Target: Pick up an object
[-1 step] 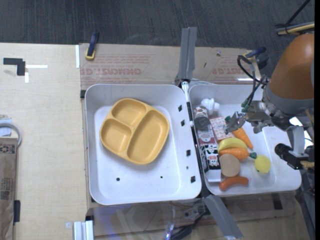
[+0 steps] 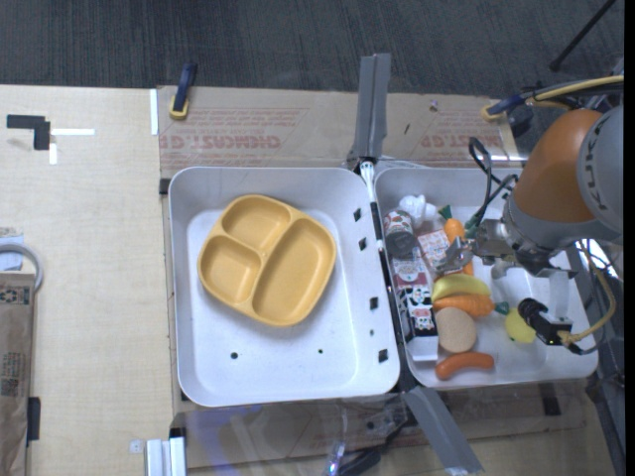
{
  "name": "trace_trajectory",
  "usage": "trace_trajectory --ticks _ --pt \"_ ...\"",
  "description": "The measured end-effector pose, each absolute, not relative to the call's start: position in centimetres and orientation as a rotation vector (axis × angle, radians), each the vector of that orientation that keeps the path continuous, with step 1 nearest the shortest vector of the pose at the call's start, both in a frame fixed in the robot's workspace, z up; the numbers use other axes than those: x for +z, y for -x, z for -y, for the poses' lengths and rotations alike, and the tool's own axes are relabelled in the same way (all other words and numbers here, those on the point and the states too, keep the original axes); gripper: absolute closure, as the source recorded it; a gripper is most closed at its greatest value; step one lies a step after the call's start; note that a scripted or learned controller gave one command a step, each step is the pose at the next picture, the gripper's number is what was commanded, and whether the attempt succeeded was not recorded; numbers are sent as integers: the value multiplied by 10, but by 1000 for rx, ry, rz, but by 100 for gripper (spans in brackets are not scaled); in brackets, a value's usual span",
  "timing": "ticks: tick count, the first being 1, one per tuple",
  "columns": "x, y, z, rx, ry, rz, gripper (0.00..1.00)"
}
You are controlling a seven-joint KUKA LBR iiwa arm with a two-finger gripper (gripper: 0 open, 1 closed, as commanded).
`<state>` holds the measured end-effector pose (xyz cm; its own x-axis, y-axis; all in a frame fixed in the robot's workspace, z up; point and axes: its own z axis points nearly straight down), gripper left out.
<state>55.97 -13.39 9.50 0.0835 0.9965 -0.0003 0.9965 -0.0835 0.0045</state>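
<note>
The right bin (image 2: pixel 496 373) holds a pile of toy food. In it lie a yellow banana (image 2: pixel 458 287), an orange carrot (image 2: pixel 474 306), a tan round piece (image 2: pixel 457 331), an orange-red sausage (image 2: pixel 463 365), a yellow lemon (image 2: pixel 518 327), a dark can (image 2: pixel 399 234), a white crumpled item (image 2: pixel 413 206) and a cow-patterned carton (image 2: pixel 418 303). My gripper (image 2: pixel 459 254) hangs low over the middle of this bin, just above the banana and beside a red-and-white packet (image 2: pixel 433 248). The arm's orange band (image 2: pixel 556 172) rises to the right.
The left bin (image 2: pixel 193 365) carries a yellow three-compartment plate (image 2: pixel 266 258). A grey divider post (image 2: pixel 372 107) stands between the bins at the back. Cables (image 2: pixel 585 315) hang by the arm over the right bin's right side. Tan bench surface (image 2: pixel 79 266) lies to the left.
</note>
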Motion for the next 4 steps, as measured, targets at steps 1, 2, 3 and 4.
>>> trace_trajectory --ticks 1,2,3,4 --pt "96 -614 164 9 -2244 -2186 0" --pt "96 -603 186 10 -2072 -2351 0" --pt "104 -604 186 12 -2075 -2352 100" --pt "211 -638 126 -4 -2076 -2359 100"
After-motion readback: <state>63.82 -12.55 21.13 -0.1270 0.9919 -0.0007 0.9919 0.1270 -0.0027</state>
